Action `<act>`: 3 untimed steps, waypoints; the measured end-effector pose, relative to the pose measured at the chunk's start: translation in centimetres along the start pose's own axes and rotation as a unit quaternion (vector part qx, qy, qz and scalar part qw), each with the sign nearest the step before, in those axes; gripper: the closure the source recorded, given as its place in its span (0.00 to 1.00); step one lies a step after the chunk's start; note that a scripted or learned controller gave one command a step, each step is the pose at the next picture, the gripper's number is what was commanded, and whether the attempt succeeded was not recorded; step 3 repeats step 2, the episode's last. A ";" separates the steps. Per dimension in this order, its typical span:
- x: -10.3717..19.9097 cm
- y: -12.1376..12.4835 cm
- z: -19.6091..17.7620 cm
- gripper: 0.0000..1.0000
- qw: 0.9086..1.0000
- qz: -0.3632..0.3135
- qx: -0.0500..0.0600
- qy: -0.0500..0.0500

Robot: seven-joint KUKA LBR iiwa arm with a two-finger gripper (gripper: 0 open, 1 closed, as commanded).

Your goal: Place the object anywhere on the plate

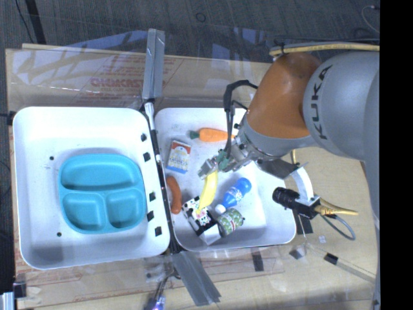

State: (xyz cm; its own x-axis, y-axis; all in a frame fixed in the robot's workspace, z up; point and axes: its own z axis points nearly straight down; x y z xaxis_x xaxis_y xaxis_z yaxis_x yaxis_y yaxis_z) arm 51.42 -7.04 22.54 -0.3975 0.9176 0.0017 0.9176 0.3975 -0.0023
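Camera view shows the claw (213, 166) low in the right bin (277, 231), by the banana (208, 189); spread or pinching, I cannot tell. The blue plate (100, 192) waits bare, so nothing is placed.

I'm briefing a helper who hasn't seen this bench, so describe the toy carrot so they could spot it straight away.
Start at the right-hand white bin, the one crowded with small items. Look along its far edge, just left of the arm's orange band, for the toy carrot lying on its side. It is the bin's lone bright orange piece with a green tip, apart from the yellow banana and the blue bottle nearer the middle.
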 end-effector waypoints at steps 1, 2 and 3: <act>7.8 4.2 2.0 1.00 1.000 -0.002 0.001 0.000; 7.7 4.2 2.0 0.00 1.000 -0.002 0.001 0.000; 7.7 4.2 2.0 0.00 1.000 -0.002 0.001 0.000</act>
